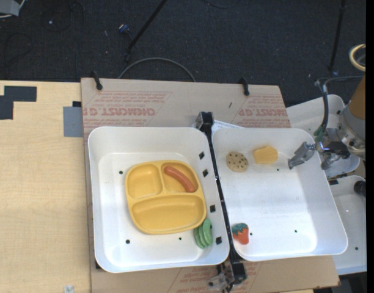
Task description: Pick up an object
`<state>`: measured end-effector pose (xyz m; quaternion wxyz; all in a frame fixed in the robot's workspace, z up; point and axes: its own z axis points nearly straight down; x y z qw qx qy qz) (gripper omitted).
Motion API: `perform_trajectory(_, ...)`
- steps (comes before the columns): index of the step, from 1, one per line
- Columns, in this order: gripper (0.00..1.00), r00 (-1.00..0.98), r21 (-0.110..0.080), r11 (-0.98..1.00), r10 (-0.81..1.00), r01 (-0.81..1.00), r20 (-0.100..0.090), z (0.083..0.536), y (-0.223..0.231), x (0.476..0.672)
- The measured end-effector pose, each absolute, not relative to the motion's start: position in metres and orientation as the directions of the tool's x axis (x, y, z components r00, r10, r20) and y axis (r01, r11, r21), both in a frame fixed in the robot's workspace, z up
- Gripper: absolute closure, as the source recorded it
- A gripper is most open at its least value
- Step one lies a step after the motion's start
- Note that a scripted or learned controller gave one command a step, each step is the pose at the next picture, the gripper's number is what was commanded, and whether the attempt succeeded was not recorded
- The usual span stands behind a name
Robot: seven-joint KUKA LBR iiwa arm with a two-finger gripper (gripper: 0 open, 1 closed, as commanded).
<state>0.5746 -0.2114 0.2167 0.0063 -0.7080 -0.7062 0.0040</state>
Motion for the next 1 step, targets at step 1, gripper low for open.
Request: perform_trajectory(1, 0.00, 0.000, -0.001, 0.000, 1.000, 1.000, 0.000, 0.2243, -0.2111, 0.5775)
